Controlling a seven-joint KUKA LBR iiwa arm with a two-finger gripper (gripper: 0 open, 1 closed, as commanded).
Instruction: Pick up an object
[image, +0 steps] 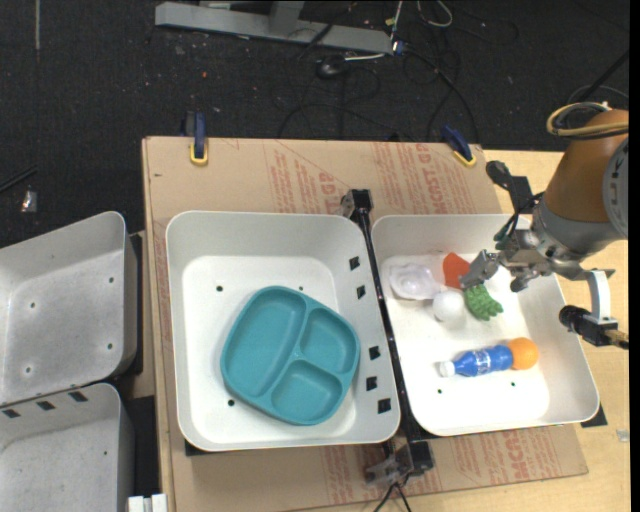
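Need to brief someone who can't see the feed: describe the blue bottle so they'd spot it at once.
Look in the right bin, the one on the arm's side. Along its front half lies the blue bottle on its side, white cap pointing at the divider. It is the only blue item there, with an orange ball at its base end.

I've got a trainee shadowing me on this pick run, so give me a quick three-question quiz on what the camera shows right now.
1. True or false: the teal divided tray lies in the right bin.
2. Which thing lies nearest the gripper? A) blue bottle B) green toy C) teal divided tray
3. Fill in: the orange ball lies right beside the blue ____.

Key:
1. False; it lies in the left bin.
2. B; the green toy sits just below the gripper, beside a white ball.
3. bottle.
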